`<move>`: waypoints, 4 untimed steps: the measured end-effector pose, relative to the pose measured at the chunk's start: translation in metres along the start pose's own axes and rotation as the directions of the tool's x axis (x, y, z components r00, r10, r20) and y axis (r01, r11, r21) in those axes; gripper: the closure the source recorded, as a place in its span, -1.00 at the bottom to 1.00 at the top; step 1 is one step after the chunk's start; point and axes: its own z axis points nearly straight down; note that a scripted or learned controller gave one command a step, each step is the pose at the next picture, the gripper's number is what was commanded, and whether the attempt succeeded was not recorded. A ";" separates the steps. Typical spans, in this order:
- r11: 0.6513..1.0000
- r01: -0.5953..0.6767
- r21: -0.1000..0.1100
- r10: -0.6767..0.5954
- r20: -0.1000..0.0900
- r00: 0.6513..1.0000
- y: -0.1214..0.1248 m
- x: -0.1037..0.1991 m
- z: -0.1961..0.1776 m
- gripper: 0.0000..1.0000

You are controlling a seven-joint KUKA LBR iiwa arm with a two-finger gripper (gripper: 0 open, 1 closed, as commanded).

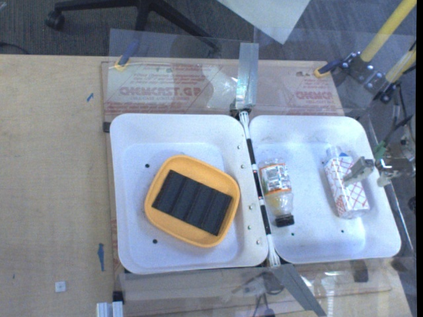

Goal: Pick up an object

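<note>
Claw [365,168] over red-checked packet [346,187] in right bin [317,243] — grip unclear, cannot tell — bottle [276,189] beside divider.

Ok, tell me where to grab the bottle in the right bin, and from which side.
Take the bottle across its labelled middle, coming straight down from above. It lies flat on its side, black cap toward the near edge, close to the bin's left wall. So the fingers should probably close across its width, one on each long side, though the gap on the wall side looks tight.
</note>
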 end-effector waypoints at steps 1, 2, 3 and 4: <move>0.996 -0.078 -0.040 0.078 0.012 0.997 0.011 0.021 0.088 -1.00; 0.997 -0.042 -0.057 0.043 0.021 0.999 0.023 0.012 0.099 -1.00; 0.997 -0.034 -0.073 0.036 0.026 0.999 0.043 0.009 0.100 -1.00; 0.997 -0.034 -0.073 0.036 0.026 0.999 0.043 0.009 0.100 -1.00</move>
